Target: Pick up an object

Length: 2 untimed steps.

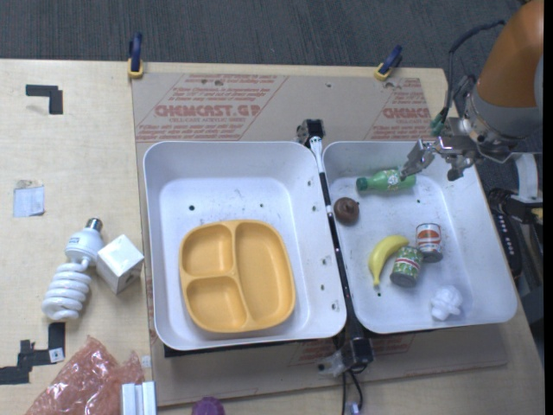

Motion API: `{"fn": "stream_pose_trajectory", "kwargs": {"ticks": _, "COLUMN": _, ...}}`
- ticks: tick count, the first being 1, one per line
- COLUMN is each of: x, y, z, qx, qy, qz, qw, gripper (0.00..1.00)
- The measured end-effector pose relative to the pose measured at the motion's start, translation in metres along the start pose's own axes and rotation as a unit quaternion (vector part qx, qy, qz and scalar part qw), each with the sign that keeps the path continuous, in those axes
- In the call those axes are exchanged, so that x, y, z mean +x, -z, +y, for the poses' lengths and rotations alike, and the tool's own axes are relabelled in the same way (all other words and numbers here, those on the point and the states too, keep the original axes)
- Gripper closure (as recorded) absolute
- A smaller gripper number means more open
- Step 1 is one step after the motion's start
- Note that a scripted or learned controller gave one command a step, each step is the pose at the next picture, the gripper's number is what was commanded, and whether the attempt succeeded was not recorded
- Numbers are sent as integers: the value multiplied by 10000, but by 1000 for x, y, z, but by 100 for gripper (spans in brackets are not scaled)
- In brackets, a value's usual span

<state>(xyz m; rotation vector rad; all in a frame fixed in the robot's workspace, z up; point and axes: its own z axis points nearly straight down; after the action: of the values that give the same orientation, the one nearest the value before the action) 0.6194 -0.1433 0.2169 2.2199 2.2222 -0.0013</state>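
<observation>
The right bin (484, 232) holds a green bottle (386, 181) lying on its side near the far wall. With it are a brown round object (346, 210), a banana (385, 255), a red can (429, 240), a green can (406, 266) and a white crumpled piece (446, 302). My gripper (436, 162) hangs over the bin's far right corner, open, with nothing between its fingers. Its left finger (416, 160) is just right of the bottle's end.
The left bin (173, 188) holds a yellow divided plate (237, 275). On the bench left of the bins lie a spiral light bulb (71, 271), a white cube (119, 262) and a red mesh bag (82, 379). Clamps sit on the board's far edge.
</observation>
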Motion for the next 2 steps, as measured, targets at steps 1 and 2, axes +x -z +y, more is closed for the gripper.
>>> {"fn": "stream_pose_trajectory", "kwargs": {"ticks": 1, "x": 19, "y": -124, "z": -35, "qx": 0, "qy": -13, "qz": 3, "qw": 10000, "gripper": 0}}
{"fn": "stream_pose_trajectory", "kwargs": {"ticks": 2, "x": 18, "y": -114, "z": -34, "qx": -9, "qy": -26, "qz": 0, "qw": 10000, "gripper": 100}}
